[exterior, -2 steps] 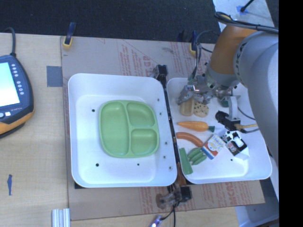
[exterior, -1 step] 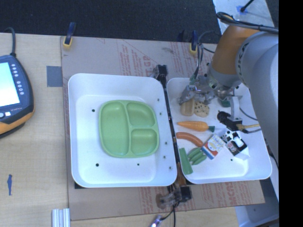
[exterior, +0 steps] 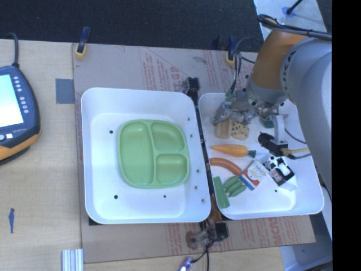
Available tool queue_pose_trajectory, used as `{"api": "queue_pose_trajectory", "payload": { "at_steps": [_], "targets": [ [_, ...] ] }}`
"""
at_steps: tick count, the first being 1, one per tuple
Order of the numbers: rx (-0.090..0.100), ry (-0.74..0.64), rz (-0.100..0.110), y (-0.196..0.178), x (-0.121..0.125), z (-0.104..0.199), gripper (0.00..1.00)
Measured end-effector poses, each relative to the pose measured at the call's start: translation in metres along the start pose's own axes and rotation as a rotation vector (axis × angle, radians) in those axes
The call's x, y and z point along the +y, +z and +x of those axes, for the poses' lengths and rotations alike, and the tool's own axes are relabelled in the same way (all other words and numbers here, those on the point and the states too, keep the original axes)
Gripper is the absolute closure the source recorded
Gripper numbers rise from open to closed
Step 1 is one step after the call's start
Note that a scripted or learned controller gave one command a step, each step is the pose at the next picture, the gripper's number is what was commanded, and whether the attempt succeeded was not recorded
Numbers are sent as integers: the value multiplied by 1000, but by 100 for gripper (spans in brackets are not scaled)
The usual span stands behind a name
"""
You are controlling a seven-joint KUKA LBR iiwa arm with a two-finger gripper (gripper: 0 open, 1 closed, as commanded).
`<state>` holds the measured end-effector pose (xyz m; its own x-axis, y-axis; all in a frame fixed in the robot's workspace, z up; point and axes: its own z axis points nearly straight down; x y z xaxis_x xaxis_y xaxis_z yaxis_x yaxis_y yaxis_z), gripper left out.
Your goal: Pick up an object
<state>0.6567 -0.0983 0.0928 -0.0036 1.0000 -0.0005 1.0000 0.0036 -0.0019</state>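
We judge this to be the approach step: nothing is lifted yet. The tool (exterior: 232, 116) hangs low over the far left corner of the right bin (exterior: 304, 208), and the arm reaches in from the right. From this slanted view we cannot tell whether the tool is spread or pressed together, and we see nothing held in it.

The likeliest targets lie just on its near side: a tan bread piece (exterior: 223, 130) and a speckled cookie (exterior: 241, 132), side by side and touching or almost touching. Nearer to us in the same bin lie an orange toy carrot (exterior: 228, 149), a sausage (exterior: 225, 165), a green pea pod (exterior: 234, 186) and a small printed carton (exterior: 256, 174). They lie close together but are mostly separate from one another. The left bin (exterior: 96, 151) holds a green divided plate (exterior: 152, 151), well apart from the tool.

In our view, the next move calls for picking one piece, centring the tool on it and going straight down. The bread and cookie lie so close that a grasp on one could push the other. The bin's left wall is also near, which leaves little room on that side. The carrot has more room around it and could be the easier pick.
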Motion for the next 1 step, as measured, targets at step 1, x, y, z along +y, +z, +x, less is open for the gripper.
{"api": "queue_pose_trajectory", "payload": {
  "at_steps": [1],
  "targets": [
    [0, -1, 1, 0, 0, 2, 0]
  ]
}}
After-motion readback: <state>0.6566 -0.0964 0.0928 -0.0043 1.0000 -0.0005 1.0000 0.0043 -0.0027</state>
